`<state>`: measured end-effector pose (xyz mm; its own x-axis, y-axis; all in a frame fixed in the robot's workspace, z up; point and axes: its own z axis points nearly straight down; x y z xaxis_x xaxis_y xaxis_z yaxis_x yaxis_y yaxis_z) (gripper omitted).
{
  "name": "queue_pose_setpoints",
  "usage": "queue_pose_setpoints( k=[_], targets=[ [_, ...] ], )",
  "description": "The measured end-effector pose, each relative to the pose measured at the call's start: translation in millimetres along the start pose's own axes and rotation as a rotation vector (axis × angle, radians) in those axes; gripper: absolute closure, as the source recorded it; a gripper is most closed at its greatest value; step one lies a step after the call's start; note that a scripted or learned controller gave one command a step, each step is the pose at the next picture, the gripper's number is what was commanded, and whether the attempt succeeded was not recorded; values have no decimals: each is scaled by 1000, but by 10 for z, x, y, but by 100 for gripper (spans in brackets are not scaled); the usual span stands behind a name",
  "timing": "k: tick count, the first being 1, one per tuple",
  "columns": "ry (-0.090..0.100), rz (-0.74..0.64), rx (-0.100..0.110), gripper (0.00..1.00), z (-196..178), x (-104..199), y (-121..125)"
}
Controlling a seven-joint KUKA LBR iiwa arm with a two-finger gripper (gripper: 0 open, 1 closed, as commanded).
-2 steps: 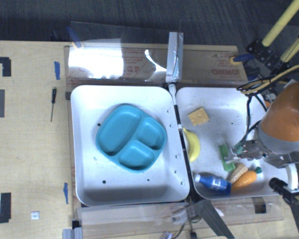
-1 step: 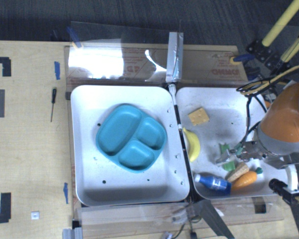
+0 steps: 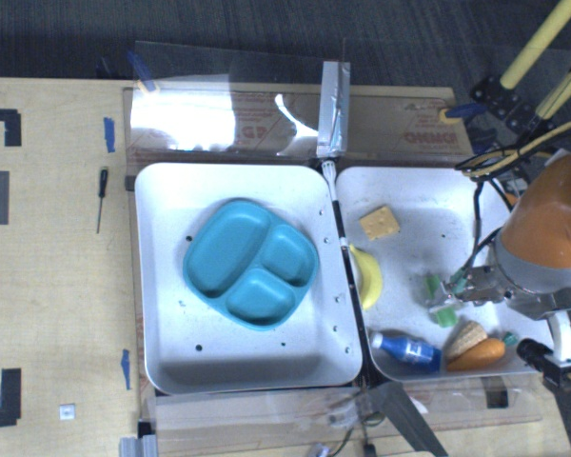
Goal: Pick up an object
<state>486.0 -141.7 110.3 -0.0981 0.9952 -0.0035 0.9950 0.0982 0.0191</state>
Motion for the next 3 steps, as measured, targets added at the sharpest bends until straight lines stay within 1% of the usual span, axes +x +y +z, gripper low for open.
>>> queue_pose_setpoints(
  k=[1, 2, 3],
  targets=[
    [2, 170, 13, 100, -1213, 360, 482],
    [3, 181, 30, 100, -160, 131, 323],
    [2, 250, 11, 100, -1198, 549, 586]
  ],
)
